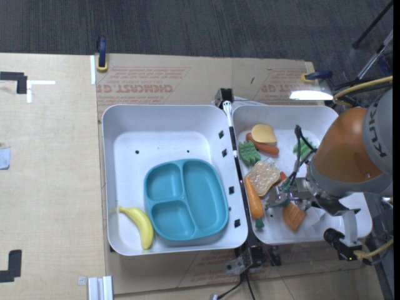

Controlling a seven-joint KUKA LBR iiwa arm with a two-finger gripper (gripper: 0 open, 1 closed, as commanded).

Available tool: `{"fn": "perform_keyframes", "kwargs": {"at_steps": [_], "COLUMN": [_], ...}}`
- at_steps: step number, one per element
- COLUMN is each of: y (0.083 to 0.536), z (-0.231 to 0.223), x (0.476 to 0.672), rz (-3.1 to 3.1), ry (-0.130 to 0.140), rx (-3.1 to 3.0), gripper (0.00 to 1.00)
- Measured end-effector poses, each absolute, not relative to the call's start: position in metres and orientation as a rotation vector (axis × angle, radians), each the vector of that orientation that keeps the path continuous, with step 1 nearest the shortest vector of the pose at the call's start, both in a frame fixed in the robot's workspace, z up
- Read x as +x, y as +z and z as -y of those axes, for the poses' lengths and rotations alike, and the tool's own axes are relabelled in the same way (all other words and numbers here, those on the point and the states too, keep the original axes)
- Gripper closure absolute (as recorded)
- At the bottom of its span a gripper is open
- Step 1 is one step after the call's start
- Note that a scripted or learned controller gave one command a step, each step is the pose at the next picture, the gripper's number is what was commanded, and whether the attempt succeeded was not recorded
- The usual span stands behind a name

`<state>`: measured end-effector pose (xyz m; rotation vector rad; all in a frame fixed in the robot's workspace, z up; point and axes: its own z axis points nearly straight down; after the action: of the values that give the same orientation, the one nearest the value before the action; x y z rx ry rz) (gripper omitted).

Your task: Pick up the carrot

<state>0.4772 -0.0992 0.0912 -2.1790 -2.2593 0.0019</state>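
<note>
Cardboard covers your bench under two white bins. Your gripper (282, 197) hangs low in the right bin (350, 214), its finger state impossible to tell under the wrist. Just to its left the carrot (253, 200) lies flat along the bin's left wall, beside the bread slice (263, 177). I'd judge nothing lifted yet; grasp and raise remain. The left bin holds a blue tray (186, 199) and banana (141, 224).
</note>
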Motion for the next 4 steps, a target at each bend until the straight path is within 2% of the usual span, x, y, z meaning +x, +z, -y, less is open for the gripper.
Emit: {"fn": "perform_keyframes", "kwargs": {"at_steps": [1,4], "y": [0.101,0.102], "z": [0.101,0.102], "x": [0.479,0.480], "rz": [2.252,2.495], "ry": [0.001,-0.002], "rx": [-2.188,-1.912], "gripper": [1.00,1.00]}}
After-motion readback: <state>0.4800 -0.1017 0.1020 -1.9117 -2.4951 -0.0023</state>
